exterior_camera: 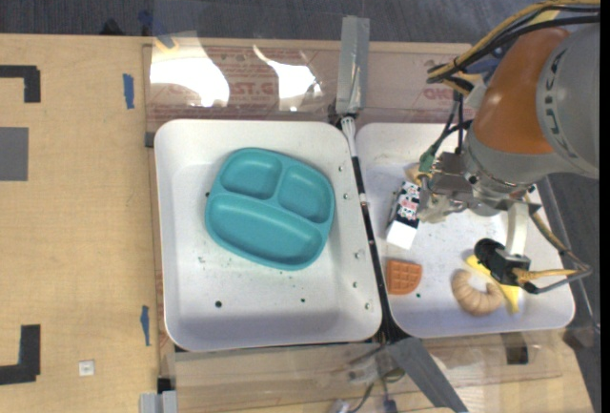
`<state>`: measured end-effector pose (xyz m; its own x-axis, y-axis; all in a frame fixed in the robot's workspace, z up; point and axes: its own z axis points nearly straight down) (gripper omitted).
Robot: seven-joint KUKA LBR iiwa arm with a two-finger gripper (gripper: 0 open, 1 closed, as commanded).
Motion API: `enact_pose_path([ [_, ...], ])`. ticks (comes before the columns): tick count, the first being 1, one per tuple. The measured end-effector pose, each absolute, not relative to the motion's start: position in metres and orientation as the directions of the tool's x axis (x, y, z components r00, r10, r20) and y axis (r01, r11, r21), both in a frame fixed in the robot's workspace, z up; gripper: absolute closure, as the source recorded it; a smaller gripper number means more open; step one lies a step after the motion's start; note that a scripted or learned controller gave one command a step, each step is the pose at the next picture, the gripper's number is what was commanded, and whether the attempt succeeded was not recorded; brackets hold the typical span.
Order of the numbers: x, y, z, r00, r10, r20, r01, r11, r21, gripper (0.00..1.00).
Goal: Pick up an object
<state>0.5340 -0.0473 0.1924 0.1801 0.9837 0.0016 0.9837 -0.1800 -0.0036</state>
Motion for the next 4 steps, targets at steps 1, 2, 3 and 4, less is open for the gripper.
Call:
enact_pose_path([
  [1, 0.49, 0.02, 0.297, -0.231, 0.973, 0.0, 0.973, 0.231, 0.006, 1.0],
  [2, 0.479, 0.009, 0.221, 0.249, 0.969, -0.001, 0.969, -0.249, -0.005, 1.0],
  [3, 0.479, -0.033, 0.228, -0.031, 1.0, 0.001, 1.0, 0.031, -0.003, 1.0],
  [4, 0.48, 0.015, 0.231, 0.322, 0.947, 0.0, 0.947, -0.322, -0.001, 1.0],
])
